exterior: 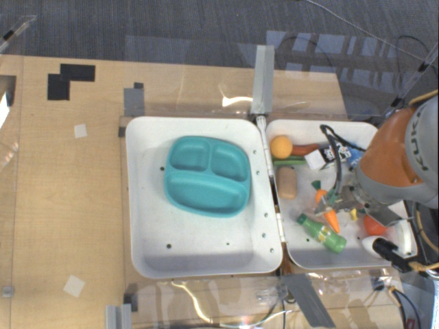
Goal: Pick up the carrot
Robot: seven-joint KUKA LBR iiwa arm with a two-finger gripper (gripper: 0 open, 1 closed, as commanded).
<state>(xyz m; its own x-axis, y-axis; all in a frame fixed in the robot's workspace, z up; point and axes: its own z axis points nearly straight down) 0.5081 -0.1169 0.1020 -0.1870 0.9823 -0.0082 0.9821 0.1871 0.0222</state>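
While reaching into the right bin (295, 249) from the right, gripper (334, 203) low over the carrot (332, 218), fingers hard to make out, possibly touching it. Beside the carrot, a green bottle (322, 232); in the left bin (147, 204), a teal divided plate (206, 175).

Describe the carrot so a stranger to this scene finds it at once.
Look in the right-hand white bin, not the one with the teal plate. Near its middle, just left of the grey-and-orange arm, lies the carrot: a small orange cone. It sits directly above the green bottle and is smaller than the round orange ball.
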